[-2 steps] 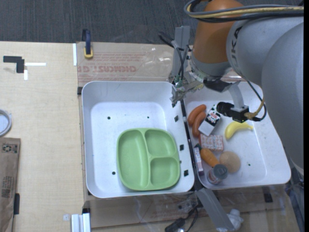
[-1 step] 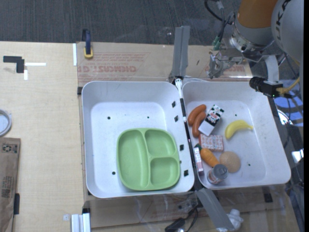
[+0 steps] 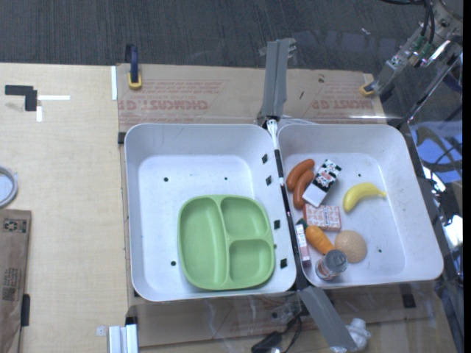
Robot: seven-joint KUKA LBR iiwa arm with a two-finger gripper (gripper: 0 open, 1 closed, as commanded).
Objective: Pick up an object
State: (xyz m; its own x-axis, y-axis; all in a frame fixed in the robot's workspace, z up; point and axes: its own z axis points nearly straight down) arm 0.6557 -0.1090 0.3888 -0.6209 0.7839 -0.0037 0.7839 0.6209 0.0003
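At the view's top right corner, the gripper (image 3: 425, 48) hangs high above the bench, cut off by the frame's edge and tangled visually with cables, so its state cannot be told. Every candidate lies below and to its left, in the right bin (image 3: 412, 197): a banana (image 3: 361, 195) nearest, its long axis running roughly left to right; a black-and-white carton (image 3: 322, 182) beside two sausages (image 3: 299, 179) farther left; then a pink box (image 3: 324, 217), a carrot (image 3: 318, 238), a tan ball (image 3: 351, 245) and a small can (image 3: 333, 263) clustered touching near the front wall. The left bin (image 3: 147, 197) bears a green divided plate (image 3: 225, 241). The can's label is too small to read.
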